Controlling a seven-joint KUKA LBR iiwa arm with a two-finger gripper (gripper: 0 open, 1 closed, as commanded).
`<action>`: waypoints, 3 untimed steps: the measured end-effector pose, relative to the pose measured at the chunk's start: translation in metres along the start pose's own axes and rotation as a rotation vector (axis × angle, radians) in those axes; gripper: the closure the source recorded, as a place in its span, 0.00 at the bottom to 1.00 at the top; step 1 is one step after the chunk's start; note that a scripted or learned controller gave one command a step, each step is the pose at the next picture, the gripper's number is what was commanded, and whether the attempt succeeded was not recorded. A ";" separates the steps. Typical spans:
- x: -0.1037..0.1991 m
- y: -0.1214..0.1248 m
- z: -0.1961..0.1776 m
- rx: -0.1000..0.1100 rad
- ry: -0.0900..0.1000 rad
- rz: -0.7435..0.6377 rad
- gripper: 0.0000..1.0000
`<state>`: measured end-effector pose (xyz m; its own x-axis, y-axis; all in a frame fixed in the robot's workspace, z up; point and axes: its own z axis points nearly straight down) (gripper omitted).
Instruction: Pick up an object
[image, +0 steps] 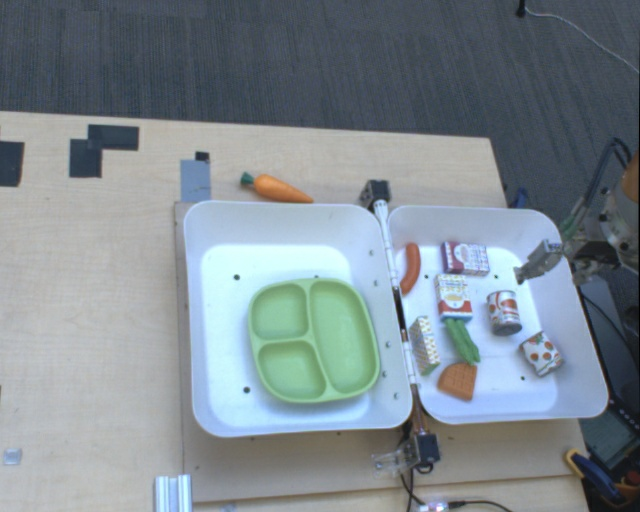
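End effector (540, 262) of mine hangs at the right bin's (590, 400) upper-right edge, grip state unreadable, holding nothing visible; I judge this the approach, needing descent onto the nearby can (504, 312).

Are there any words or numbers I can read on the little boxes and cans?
No words or numbers can be read here.
Red and white box: has a label, too blurred to read.
Yellow and red box: print too small to read.
Can: label blurred.
Spotted can: label blurred.
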<state>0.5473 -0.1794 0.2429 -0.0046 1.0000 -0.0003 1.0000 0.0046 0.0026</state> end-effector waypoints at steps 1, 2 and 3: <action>-0.026 -0.001 0.146 0.002 0.001 0.002 0.00; 0.057 -0.058 0.156 -0.007 -0.001 0.001 0.00; 0.057 -0.056 0.144 -0.013 -0.002 0.000 1.00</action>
<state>0.4915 -0.1227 0.0983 -0.0045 1.0000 -0.0022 0.9999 0.0045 0.0155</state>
